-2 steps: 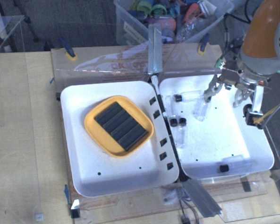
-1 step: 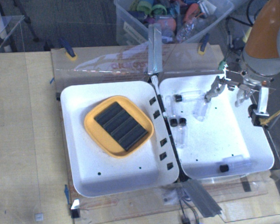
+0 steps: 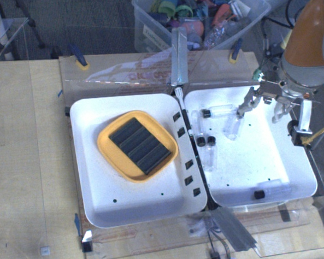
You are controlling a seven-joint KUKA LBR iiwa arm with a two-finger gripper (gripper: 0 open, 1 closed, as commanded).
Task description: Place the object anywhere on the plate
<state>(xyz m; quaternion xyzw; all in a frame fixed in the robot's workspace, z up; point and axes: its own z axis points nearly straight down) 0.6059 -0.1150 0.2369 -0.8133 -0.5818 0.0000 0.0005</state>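
Observation:
A yellow plate [image 3: 110,152] lies in the left bin [image 3: 95,207]. On it rests a black ridged rectangular object [image 3: 140,145], set diagonally across the plate's middle. My gripper [image 3: 259,113] hangs over the upper right part of the right bin [image 3: 296,181], far from the plate. Its fingers [image 3: 246,104] are spread open with nothing between them. Below it, several clear vials with black caps lie in the right bin: one near the top left [image 3: 214,112], a pair by the divider [image 3: 205,141], and one at the front [image 3: 269,192].
A metal divider with black clips [image 3: 186,152] separates the two bins. A clear tub of colourful toys [image 3: 199,14] stands behind the bins. The orange band of the arm [image 3: 309,29] looms at the upper right.

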